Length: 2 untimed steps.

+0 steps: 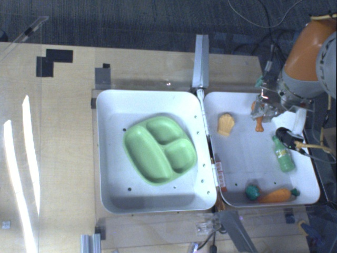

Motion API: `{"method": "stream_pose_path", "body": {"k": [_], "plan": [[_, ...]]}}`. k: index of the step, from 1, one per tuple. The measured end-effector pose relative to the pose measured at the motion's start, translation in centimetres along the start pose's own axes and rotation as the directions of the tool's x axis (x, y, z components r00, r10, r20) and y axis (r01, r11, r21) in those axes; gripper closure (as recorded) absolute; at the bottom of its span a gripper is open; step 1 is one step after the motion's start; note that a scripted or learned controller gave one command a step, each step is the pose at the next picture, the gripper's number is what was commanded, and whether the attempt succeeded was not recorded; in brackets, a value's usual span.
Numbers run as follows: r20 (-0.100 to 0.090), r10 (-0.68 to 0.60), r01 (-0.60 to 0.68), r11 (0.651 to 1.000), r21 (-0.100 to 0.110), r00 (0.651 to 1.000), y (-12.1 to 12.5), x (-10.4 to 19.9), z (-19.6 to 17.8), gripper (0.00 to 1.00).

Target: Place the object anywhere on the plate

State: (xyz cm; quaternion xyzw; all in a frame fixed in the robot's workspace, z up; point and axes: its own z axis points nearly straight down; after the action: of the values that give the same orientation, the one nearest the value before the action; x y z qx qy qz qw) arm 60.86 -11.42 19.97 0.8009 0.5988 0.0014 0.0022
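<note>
Where the two white bins meet along a metal divider (200, 67), the left bin (108, 194) carries the green plate (159, 149), a three-compartment dish lying tilted near that bin's middle, with nothing on it. Taking that plate as the landmark, everything else sits to its right, past the divider, in the right bin (237, 157).

Nearest the plate is a small tan, hand-shaped piece (226, 124), lying just across the divider at about the height of the plate's upper edge. Farther from the plate, toward the right bin's far wall, lies a green bottle (284, 154) with a dark cap. Below and to the right of the plate, along the right bin's near edge, a toy carrot (274, 195) lies on its side with a dark green rounded piece (253, 192) just beside its left end.

The gripper (261, 112) hangs over the upper part of the right bin, well apart from the plate, under the arm's orange band. A small orange item (258, 124) shows right at its tip, but whether the hand is open, closed or clamped on that item cannot be told.
</note>
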Motion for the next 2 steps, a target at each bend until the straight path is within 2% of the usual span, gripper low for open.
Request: {"method": "stream_pose_path", "body": {"k": [1, 2], "plan": [[-0.002, -0.279, 0.279, 0.960, 0.000, 0.960, 0.2, 8.9, 1.2, 1.00], [-0.003, -0.312, 0.312, 0.950, 0.000, 0.950, -6.0, 12.8, -0.2, 1.00]]}}
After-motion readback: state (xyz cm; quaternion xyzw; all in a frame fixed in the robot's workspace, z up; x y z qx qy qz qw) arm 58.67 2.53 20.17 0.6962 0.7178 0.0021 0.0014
